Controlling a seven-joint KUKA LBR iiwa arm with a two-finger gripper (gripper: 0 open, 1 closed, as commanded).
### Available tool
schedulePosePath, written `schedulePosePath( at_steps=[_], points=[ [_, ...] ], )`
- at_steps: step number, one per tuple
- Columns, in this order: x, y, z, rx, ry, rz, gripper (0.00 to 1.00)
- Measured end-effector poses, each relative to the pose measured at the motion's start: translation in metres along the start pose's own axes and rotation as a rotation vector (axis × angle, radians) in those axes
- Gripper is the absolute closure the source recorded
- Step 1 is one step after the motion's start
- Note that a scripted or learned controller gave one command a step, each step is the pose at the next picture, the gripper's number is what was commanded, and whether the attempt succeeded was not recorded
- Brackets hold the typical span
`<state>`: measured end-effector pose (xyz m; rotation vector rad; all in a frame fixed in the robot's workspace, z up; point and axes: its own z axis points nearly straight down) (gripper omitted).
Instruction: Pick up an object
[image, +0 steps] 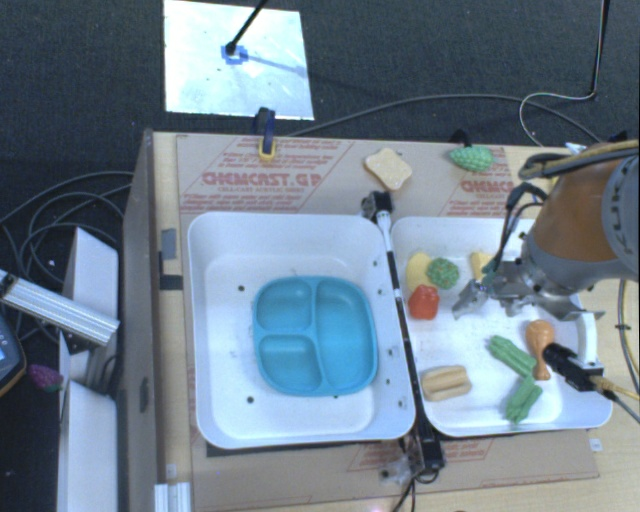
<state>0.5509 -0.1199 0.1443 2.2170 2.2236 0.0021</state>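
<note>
Low over right bin, gripper — nothing between fingers, near red pepper

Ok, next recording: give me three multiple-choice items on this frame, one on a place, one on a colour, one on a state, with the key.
1. Where does the blue divided plate lie?
A. In the left bin
B. In the right bin
C. On the cardboard behind the bins

2. What colour is the piece beside the bin divider, just below the yellow and green pieces?
A. Blue
B. Red
C. White

3. How does the toast slice stand to the bins?
A. Inside the left bin
B. Under the gripper
C. Outside both, on the cardboard

Key: 1 A, the plate sits in the left bin's middle. 2 B, the red piece lies there. 3 C, the toast rests behind the bins' rims.
</note>
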Motion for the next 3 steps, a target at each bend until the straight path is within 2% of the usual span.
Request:
schedulePosePath(
  at_steps=[1,2,3],
  points=[
    [-0.032,0.066,0.019,0.000,-0.001,-0.001,0.00],
    [0.019,0.102,0.057,0.000,0.001,-0.002,0.00],
    [0.018,0.104,0.045,-0.005,-0.001,-0.005,1.00]
  ],
)
